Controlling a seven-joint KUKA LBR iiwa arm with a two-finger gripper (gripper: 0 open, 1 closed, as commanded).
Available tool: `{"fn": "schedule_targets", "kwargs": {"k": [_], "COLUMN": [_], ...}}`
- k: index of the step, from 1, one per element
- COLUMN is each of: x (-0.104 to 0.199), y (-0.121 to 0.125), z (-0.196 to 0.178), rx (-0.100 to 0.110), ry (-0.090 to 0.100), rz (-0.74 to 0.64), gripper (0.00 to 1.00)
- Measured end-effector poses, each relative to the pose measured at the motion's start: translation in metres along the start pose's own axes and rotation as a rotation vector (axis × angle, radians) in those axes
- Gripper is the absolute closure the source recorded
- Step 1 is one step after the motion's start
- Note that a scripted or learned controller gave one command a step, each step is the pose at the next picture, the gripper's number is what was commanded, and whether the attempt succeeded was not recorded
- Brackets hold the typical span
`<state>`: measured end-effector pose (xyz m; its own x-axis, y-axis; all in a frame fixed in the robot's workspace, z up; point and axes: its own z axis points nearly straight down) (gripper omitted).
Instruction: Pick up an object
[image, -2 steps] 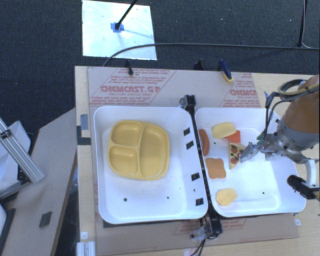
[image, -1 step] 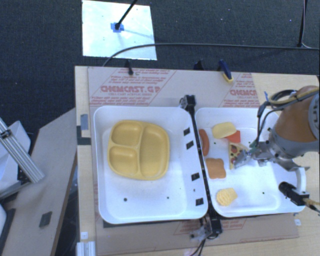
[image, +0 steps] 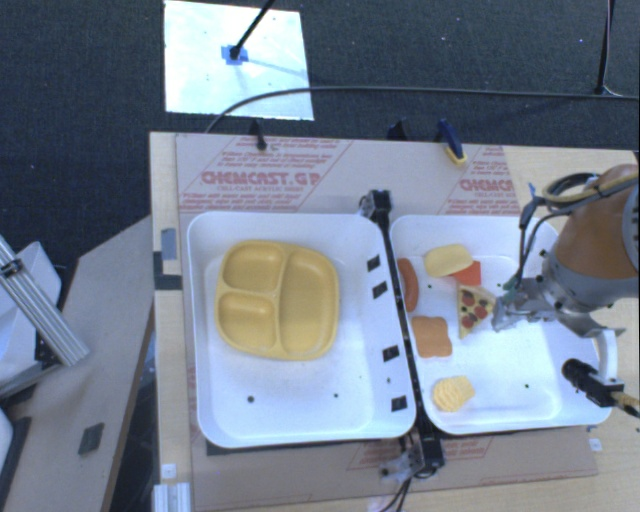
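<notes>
In the right bin (image: 520, 400) lie several toy foods: a hot dog (image: 408, 284), a yellow bun-like piece (image: 447, 260) on an orange-red piece (image: 470, 273), a pizza slice (image: 471, 308), a tan toast slice (image: 432, 336) and a yellow ridged piece (image: 453, 393). My gripper (image: 503, 312) reaches down from the right and sits just right of the pizza slice, low over the bin floor.
The left bin (image: 230, 405) holds a yellow divided plate (image: 278, 299). A black divider with clips (image: 392, 300) runs between the bins. The arm's orange band (image: 598, 235) hangs over the right bin's right side. Cables lie behind the bins.
</notes>
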<state>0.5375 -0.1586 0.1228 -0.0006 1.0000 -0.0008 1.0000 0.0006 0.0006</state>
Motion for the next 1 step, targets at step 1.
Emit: {"fn": "schedule_targets", "kwargs": {"k": [1], "x": [0.0004], "y": [0.0083], "z": [-0.0616], "rx": [-0.006], "ry": [-0.001], "rz": [-0.004], "gripper": [1.0]}}
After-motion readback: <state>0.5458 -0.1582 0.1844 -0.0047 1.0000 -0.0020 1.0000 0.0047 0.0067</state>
